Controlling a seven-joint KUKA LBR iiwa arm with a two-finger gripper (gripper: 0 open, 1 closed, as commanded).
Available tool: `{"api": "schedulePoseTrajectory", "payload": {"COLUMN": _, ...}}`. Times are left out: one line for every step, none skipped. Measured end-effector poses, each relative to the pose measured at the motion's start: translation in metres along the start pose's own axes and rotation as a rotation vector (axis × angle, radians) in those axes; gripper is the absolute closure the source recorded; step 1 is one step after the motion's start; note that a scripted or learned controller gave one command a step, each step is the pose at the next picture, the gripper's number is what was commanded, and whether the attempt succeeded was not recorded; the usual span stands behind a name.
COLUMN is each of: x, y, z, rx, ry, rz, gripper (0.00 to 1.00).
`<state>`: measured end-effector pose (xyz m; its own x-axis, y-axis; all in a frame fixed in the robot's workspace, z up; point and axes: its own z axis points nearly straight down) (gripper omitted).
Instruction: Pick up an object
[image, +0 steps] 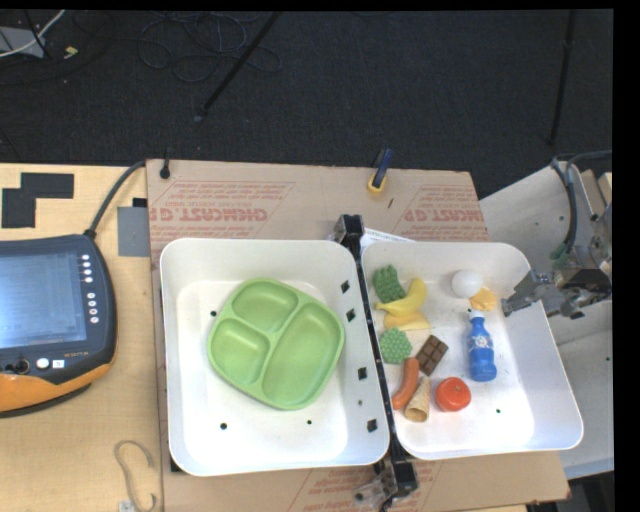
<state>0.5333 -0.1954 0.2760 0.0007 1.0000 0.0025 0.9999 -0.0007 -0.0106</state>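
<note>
The toys crowd the right bin, all loose and within reach, so any could serve; the blue bottle lies nearest, just left of and below the gripper. The gripper hangs at the bin's right rim (whether clenched or released, I cannot tell).

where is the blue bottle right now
The blue bottle lies in the right bin, toward its right side, just below the white ball and above-right of the red tomato.
</note>
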Motion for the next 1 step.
{"api": "schedulePoseTrajectory", "payload": {"x": -0.0003, "y": 0.0016, "z": -0.0047, "rx": -0.009, "ry": -0.002, "rz": -0.001, "gripper": 0.0}}
